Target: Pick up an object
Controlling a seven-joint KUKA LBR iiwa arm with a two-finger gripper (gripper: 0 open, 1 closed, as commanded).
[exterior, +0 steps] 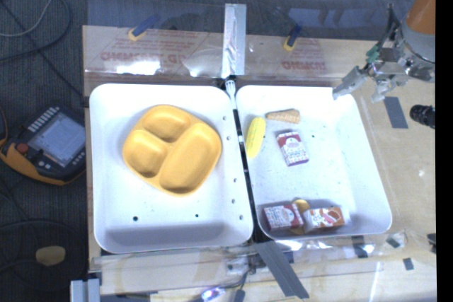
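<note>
Nearest, at the right bin's (368, 152) front wall, two red snack packets (306, 216) lie side by side. Mid-bin sits a small red box (292, 149), with a yellow corn cob (254, 136) and a tan cone (283, 116) beyond. The left bin (106, 173) holds a yellow sectioned plate (172, 148). Farthest, the gripper (364, 78) hangs over the right bin's far corner, fingers apart, gripping nothing

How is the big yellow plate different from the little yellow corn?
The yellow plate is far bigger than the corn. The plate is wide and split into three compartments; the corn is one slim, long piece. The plate lies in the left bin, while the corn lies in the right bin, close to the wall between them. Both are yellow, and both lie apart from the claw.
</note>
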